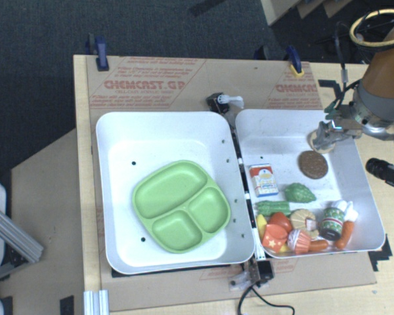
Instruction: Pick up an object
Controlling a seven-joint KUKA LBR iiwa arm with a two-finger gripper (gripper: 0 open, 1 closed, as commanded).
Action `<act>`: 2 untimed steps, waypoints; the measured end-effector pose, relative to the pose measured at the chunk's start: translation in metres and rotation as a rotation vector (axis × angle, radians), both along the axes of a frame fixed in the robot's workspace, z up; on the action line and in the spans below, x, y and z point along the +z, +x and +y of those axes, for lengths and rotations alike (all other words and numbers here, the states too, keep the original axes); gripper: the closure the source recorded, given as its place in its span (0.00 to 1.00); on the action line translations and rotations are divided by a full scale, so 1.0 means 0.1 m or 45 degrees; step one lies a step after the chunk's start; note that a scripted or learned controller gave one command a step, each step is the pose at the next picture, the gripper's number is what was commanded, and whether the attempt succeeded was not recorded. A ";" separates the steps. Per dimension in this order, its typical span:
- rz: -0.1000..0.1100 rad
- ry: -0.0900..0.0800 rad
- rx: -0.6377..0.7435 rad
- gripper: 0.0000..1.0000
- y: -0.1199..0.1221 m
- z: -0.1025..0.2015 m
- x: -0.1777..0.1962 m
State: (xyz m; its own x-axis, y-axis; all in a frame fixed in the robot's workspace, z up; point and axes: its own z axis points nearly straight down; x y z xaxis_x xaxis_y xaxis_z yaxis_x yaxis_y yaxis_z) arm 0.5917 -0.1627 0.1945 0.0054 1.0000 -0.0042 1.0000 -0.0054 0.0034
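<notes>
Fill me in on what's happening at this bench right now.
A grey robot arm reaches in from the right, its gripper hanging over the far end of the right bin, just above a round brown cookie-like piece. Nothing can be seen held in it. The rest of that bin's toy food sits untouched: a small red and white box, a green leafy piece, and a crowded pile at the near end. The left bin holds a green divided plate.

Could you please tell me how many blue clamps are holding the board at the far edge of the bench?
2: one blue clamp at the far left corner, the other toward the far right, behind the right bin.
</notes>
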 end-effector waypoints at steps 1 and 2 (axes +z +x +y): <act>0.002 0.003 0.007 0.00 0.01 0.04 -0.01; 0.015 0.007 0.002 0.00 -0.09 -0.35 -0.84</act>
